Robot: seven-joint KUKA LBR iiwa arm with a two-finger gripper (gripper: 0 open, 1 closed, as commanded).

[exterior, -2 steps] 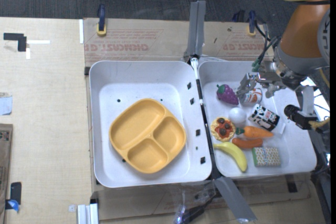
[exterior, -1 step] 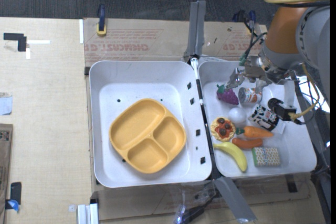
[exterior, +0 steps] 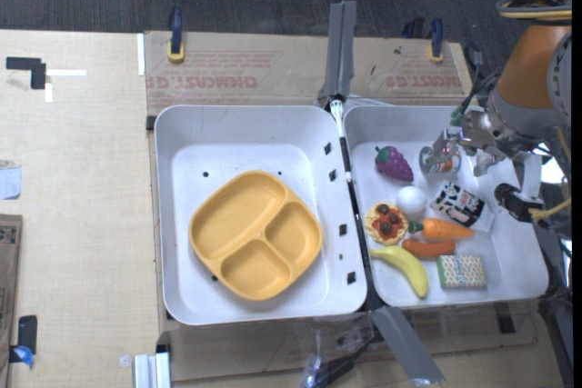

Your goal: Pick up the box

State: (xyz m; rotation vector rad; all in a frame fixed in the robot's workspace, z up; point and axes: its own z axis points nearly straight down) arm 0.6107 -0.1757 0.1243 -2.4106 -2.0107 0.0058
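The box (exterior: 456,203), a small white-and-black carton lying tilted, sits at the right of the frame, in the right bin (exterior: 536,286), just below and slightly right of the gripper (exterior: 443,157). It is crowded: an orange carrot (exterior: 446,230) touches its lower edge, a white egg (exterior: 411,199) lies just to its left, and a green sponge-like block (exterior: 461,271) and a yellow banana (exterior: 403,268) sit further down the frame.

The main risk is a closure on the wrong thing. The gripper hovers above the box's upper-left corner, nearer the purple grapes (exterior: 393,163) than the box's middle, so a straight descent could clip only an edge and flip the carton, or nudge the egg and set it rolling. The carrot pressed against the box could also be dragged along or block 1 finger.

The gripper seems to carry something small and reddish at its tip, but the view is too blurred there; I cannot tell how the jaws stand or whether they pinch anything.

The left bin (exterior: 173,195) holds 1 yellow divided plate (exterior: 255,234).
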